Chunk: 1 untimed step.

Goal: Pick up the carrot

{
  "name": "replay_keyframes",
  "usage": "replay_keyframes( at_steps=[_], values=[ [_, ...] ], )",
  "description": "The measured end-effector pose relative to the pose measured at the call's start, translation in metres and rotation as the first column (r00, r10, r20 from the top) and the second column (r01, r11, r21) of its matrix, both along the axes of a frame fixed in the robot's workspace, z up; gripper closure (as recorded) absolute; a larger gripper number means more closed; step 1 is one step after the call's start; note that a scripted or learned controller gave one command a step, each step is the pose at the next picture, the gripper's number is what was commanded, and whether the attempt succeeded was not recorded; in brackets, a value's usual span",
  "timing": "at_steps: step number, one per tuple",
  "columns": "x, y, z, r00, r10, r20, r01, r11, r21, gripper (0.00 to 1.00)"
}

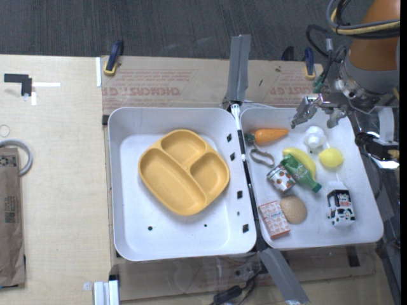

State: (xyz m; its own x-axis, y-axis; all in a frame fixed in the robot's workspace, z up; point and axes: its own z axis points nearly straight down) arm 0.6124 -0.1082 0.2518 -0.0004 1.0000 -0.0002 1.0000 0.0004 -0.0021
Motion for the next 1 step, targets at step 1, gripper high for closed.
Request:
replay_keyframes(
  at_steps=[1],
  values=[
    [0.0465, -0.0273, -0.0689, 0.991, 0.136, 0.002, -0.136, 0.991, -0.002, 0.0]
  ],
)
